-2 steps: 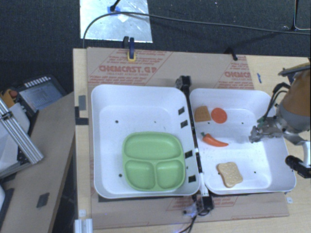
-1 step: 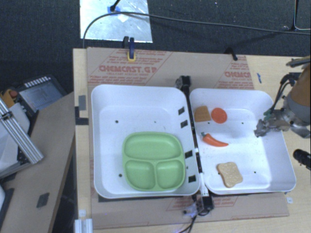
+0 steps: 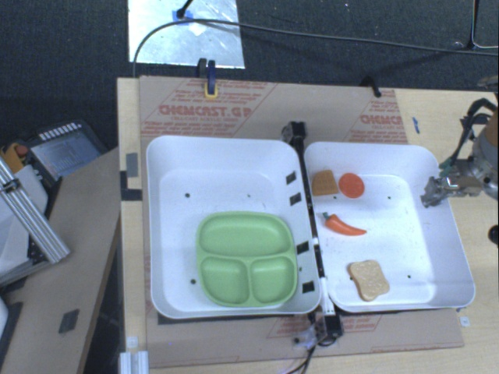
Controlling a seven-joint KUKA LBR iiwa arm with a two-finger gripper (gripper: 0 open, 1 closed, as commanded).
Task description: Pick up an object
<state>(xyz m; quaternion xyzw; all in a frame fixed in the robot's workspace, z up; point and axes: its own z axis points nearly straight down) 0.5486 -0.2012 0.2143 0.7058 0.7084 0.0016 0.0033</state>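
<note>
From the camera above the bench, we saw two shallow white bins side by side on a cardboard sheet. The left bin (image 3: 171,170) held a green divided tray (image 3: 246,258) with three compartments, lying toward the bin's near side and close to the divider between the bins.

The right bin (image 3: 437,240) held four small food-shaped things. A tan square piece (image 3: 324,182) lay near the bin's far left corner, and a round red-orange piece (image 3: 352,185) lay just beside it on the right, touching or nearly so; we could not tell which. Nearer the camera, an orange chili pepper (image 3: 344,224) with a small green stem lay close to the divider, its tip pointing right. A slice of toast (image 3: 369,279) lay at the bin's near side, well apart from the pepper.

The gripper (image 3: 433,192) hung at the right bin's right rim, with the arm (image 3: 477,158) reaching in from the right edge. It was well apart from all four things, and we saw nothing between its fingers. At that size and angle we could not tell whether the gripper was apart or together.

A yellow clamp (image 3: 210,80) held the cardboard at the far edge.
</note>
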